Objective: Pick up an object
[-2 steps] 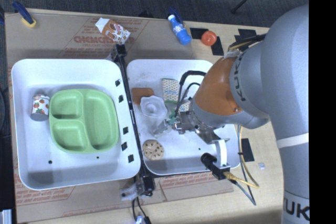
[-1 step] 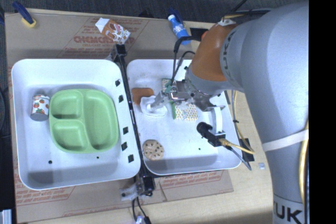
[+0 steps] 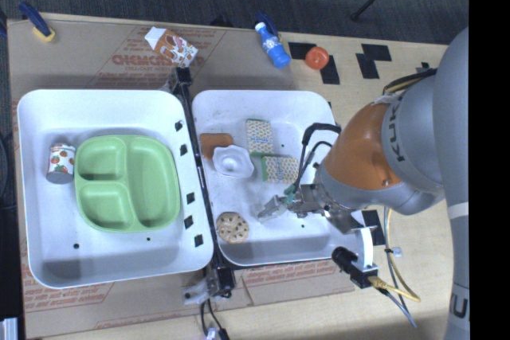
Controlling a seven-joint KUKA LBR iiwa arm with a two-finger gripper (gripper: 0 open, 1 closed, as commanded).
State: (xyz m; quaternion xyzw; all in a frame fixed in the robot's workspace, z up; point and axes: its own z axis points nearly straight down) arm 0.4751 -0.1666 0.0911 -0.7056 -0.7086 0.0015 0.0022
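Note:
The right bin (image 3: 319, 103) holds a round cookie (image 3: 232, 228), a white cup (image 3: 231, 162), a brown block (image 3: 214, 143) and two green-patterned packets (image 3: 258, 134) (image 3: 280, 168). My gripper (image 3: 272, 208) reaches in from the right and sits low over the bin floor. It is just right of the cookie and below the lower packet. I see no object in its grasp. The grey arm with its orange band (image 3: 362, 155) covers the bin's right side.
The left bin (image 3: 32, 111) holds a green divided plate (image 3: 127, 182) and a small printed can (image 3: 60, 163). On the bench behind the bins lie a blue bottle (image 3: 272, 44), an orange ball (image 3: 317, 56) and a snack wrapper (image 3: 171, 47).

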